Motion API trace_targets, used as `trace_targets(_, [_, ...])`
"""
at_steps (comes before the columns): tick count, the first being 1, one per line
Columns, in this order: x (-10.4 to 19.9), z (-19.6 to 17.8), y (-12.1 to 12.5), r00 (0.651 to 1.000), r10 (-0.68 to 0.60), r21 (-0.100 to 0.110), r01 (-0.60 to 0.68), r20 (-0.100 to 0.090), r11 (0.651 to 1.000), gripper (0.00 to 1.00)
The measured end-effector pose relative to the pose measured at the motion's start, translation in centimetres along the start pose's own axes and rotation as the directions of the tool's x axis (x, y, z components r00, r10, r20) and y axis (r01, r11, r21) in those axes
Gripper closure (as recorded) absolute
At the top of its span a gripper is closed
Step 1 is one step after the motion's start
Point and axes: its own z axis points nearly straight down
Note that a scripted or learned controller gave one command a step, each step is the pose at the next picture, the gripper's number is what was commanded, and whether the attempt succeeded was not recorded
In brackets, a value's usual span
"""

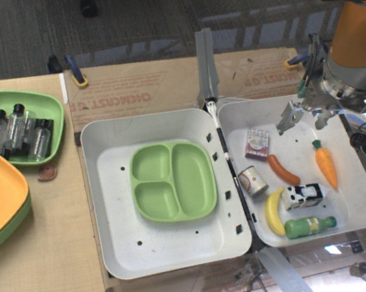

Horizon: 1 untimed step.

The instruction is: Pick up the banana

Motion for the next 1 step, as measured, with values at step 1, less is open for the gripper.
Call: trace_targets(1, [-2.14, 7.53, -4.95, 0.965, -0.264, -0.001, 0.264, 0.0, 0.965, 0.0])
